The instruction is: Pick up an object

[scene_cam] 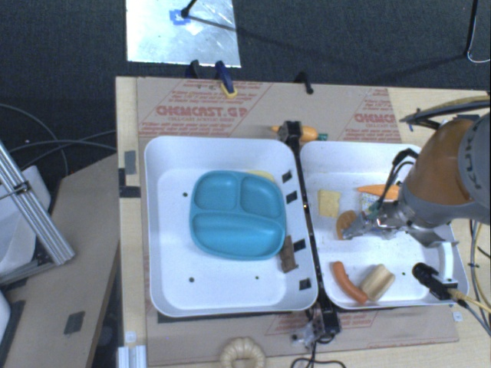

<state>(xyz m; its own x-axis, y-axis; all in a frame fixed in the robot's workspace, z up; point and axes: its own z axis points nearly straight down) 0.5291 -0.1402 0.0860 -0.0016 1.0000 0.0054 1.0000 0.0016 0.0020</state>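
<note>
The arm point(449, 171) is reaching in from the right, its orange band sitting over the right bin point(437, 294). The gripper point(354, 228) is hanging low in the middle of that bin, pointing left, and its tip is sitting right by a small brown piece point(346, 222). It is too blurred down there for me to be telling whether that piece is actually between anything, and I cannot tell how wide the gripper is standing.

Around it, a pale yellow block point(329, 203) is lying just to the left, near the divider. An orange carrot point(374, 191) is poking out from behind the arm's wrist. Toward the front of the bin, a reddish sausage point(348, 281) is lying at a slant, and a tan cylinder point(377, 280) is resting just beside it on the right.

Over in the left bin point(165, 282), a blue divided plate point(236, 214) is sitting near the middle, with a small brown stick point(288, 254) lying at its right edge. Both bins are resting on the tabletop point(253, 102).
</note>
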